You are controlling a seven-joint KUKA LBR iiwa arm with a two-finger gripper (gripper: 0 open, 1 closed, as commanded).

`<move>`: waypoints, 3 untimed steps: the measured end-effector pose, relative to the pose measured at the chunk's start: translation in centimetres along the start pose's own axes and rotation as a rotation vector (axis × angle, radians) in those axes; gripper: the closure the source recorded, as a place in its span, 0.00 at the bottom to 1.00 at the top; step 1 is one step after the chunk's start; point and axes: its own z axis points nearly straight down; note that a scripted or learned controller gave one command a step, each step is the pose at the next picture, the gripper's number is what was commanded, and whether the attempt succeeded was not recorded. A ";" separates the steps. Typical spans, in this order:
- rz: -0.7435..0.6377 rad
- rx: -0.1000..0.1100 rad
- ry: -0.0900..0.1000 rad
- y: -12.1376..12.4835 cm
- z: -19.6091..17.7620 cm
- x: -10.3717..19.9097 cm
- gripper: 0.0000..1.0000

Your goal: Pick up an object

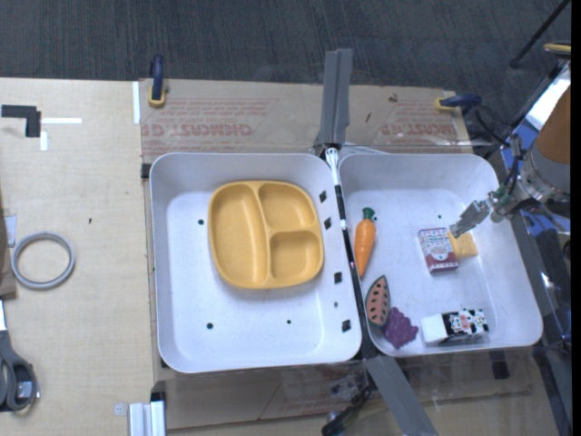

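Nothing picked up yet, far as visible. All the goodies sitting flat in the right bin (508, 175): toy carrot (364, 243) up against the left wall, watermelon slice (377, 300) and purple grape bunch (399, 329) nearer the front, a cow-print box (464, 325) at the near right, and a small red-and-white carton (438, 249) mid-bin with a yellow block (465, 246) touching its right side. Left bin (172, 271) just carrying a yellow divided plate (266, 233).

Gripper (471, 217) reaching in from the right, hanging low over the right bin, tip just above and beside the yellow block and the carton's top right corner. Looks like lining up on that pair, probably the block, but only a guess. Nothing visibly between the fingers. Open or closed? Can't tell from this angle, too small and blurry at the tip.

So: approach pretty much there, whole grab and lift still to do. Block and carton pressed together, so could easily nudge one while going for the other.
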 end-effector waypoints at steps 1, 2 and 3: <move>0.032 -0.008 -0.008 0.6 5.7 3.9 0.00; 0.027 -0.019 -0.012 1.0 4.1 3.8 1.00; 0.027 -0.018 -0.011 1.0 4.1 3.8 0.00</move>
